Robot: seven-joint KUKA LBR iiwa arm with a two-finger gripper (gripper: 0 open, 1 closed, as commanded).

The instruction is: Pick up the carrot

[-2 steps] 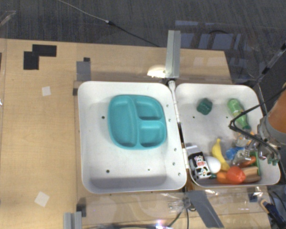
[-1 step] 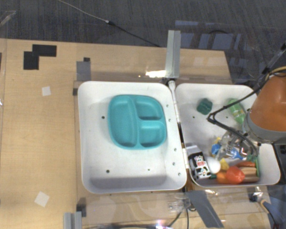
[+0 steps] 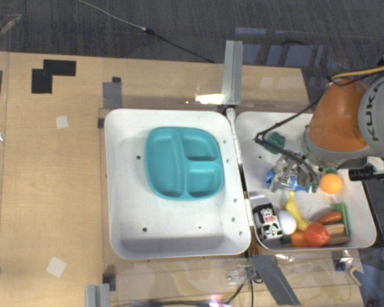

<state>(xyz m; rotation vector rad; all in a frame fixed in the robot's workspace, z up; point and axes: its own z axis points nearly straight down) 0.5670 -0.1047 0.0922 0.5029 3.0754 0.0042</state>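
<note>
**Operator:** Gripper (image 3: pixel 287 176) status is being requested.

**Technician:** It is being seen low in the right bin (image 3: pixel 256 125), under the arm (image 3: pixel 339 123) and its orange band. Whether it is spread or pressed together cannot be told; the tip is being blurred by cables and metal parts. Nothing is being seen pinched in it.

**Operator:** Carrot position is being requested.

**Technician:** An orange piece taken to be the carrot (image 3: pixel 298 238) is being shown at the near edge of the right bin, touching a red tomato (image 3: pixel 317 234). A white egg (image 3: pixel 287 223) is lying just beside it, and a black-and-white toy (image 3: pixel 267 217) is lying to the left of that. A banana (image 3: pixel 295 210) is lying between the gripper and the carrot. An orange ball (image 3: pixel 331 183) is being seen near the gripper, to its right.

**Operator:** Left bin contents are being requested.

**Technician:** A teal divided plate (image 3: pixel 184 163) is being held in the left bin (image 3: pixel 125 190), well apart from the gripper.
</note>
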